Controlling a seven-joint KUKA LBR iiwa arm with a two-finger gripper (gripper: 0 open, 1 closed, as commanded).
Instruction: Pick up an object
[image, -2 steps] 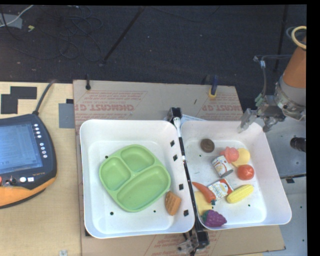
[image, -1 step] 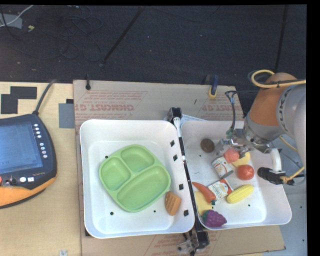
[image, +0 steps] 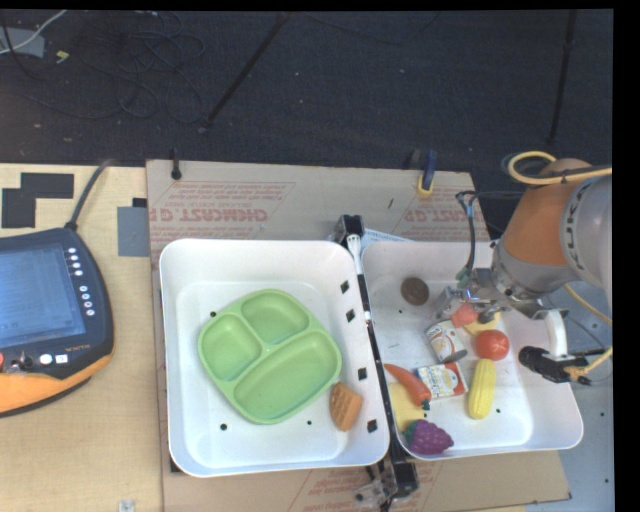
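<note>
At the far left a teach pendant (image: 45, 310) with a lit screen lies on the counter (image: 130, 420), apart from the bins. The left bin (image: 185, 440) holds a green divided plate (image: 268, 355) near its middle and a small brown, bread-like toy (image: 346, 406) by its near right corner; nothing there is being touched.

The right bin (image: 555, 425) holds the likely targets, all lying on its floor: a dark round disc (image: 415, 291) toward the far side, a small can (image: 445, 343), a red pepper or chilli (image: 406, 383), a little printed carton (image: 441, 379), purple grapes (image: 431, 437) at the near edge, a corn cob (image: 482, 388) and a red tomato (image: 491, 345). A small orange-and-yellow piece sits just far of the tomato, too cluttered to name.

The arm (image: 550, 225) reaches in from the right, and the claw (image: 478, 300) is low over the far middle of this bin, close above the can and the tomato. Whether the claw is apart or together cannot be told, and no object shows clearly within it.

As a judgement, the pick is not yet done: nothing is lifted. The approach looks finished; closing on one item and raising it clear remain.
</note>
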